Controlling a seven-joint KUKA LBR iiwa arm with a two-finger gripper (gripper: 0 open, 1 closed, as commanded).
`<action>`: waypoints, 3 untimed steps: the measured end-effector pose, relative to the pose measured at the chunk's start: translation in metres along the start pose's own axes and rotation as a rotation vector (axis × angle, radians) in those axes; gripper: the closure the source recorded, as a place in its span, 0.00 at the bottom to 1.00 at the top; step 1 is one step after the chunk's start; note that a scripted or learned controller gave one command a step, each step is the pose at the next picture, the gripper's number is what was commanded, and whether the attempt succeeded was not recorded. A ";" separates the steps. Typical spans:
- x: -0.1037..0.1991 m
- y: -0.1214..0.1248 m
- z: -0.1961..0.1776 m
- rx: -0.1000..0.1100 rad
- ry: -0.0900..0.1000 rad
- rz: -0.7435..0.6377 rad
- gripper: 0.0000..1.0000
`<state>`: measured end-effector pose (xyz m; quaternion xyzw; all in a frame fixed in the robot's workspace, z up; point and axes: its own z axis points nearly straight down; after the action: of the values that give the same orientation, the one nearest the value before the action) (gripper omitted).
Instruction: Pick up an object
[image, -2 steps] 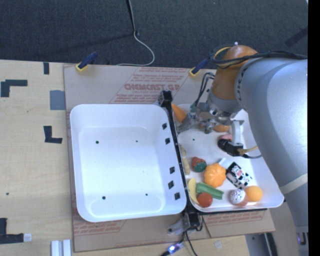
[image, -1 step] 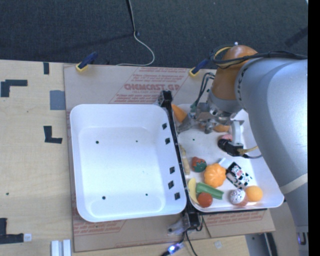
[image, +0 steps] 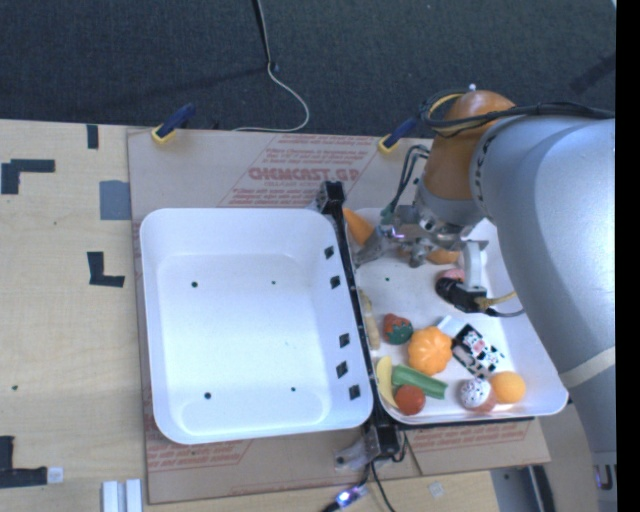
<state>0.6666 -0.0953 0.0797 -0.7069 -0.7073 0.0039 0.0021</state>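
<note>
1. The gripper (image: 408, 240) is hanging low over the far end of the right bin (image: 415, 296), carried by the grey arm (image: 545, 200) that is reaching in from the right. Whether it is open or closed cannot be told from this angle.
2. The nearest thing, an orange piece (image: 358, 228), is lying just left of the gripper in the bin's far-left corner, against the wall shared with the left bin (image: 240, 330). Whether the gripper is touching it cannot be told.
3. A peach piece (image: 447, 256) is lying just right of the gripper and is partly hidden by the wrist.
4. The other things are crowding the near end of the right bin, well apart from the gripper:
   - A red-green piece (image: 398, 327) and an orange fruit (image: 430, 348) are sitting closest to the gripper.
   - A cow toy (image: 476, 350) is lying just beside the fruit.
   - A banana (image: 384, 372), a green pod (image: 418, 380) and a red ball (image: 409, 400) are bunching together at the near-left.
   - A white ball (image: 474, 393) and an orange ball (image: 508, 387) are resting side by side at the near-right.
5. The shared wall, with its black clips (image: 345, 340), is hemming in the orange piece on its left. The arm is covering the bin's right edge.
</note>
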 end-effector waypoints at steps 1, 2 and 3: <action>0.000 0.000 0.000 0.000 0.000 0.000 0.00; -0.006 0.000 0.000 -0.001 0.001 0.000 0.00; 0.000 0.000 0.000 0.000 0.000 0.000 0.00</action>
<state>0.6666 -0.0951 0.0797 -0.7070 -0.7072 0.0038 0.0021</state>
